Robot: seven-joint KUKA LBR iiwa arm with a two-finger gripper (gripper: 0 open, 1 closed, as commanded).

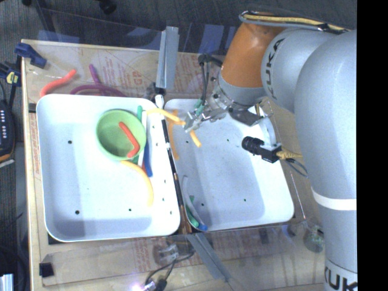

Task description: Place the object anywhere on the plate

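Two white bins sit side by side on the bench, and the grey arm (303, 102) comes in from the right side of the view, above the right bin (242, 187). Its orange band (248, 53) is at the top, and below the band the wrist bends down and to the left, toward the far left corner of the right bin. The gripper (195, 121) is low over that corner, close to the wall between the two bins. A thin yellow-orange object (193, 137) is there, a short stick shape which points down and to the right under the fingertips; another yellow piece (165, 115) goes from the gripper to the left, across the wall. The gripper is too small and blurred here, so I cannot tell if it is wide, narrow, or holding the stick.

The green plate (112, 139) is round and light green, and it lies in the far part of the left bin (91, 217), near the middle wall. A curved red piece (128, 133) lies on the plate. A long yellow strip (144, 180) curves from the near edge of the plate toward the front of the bin, and a blue and green stick (145, 153) lies just beside the plate on its right.
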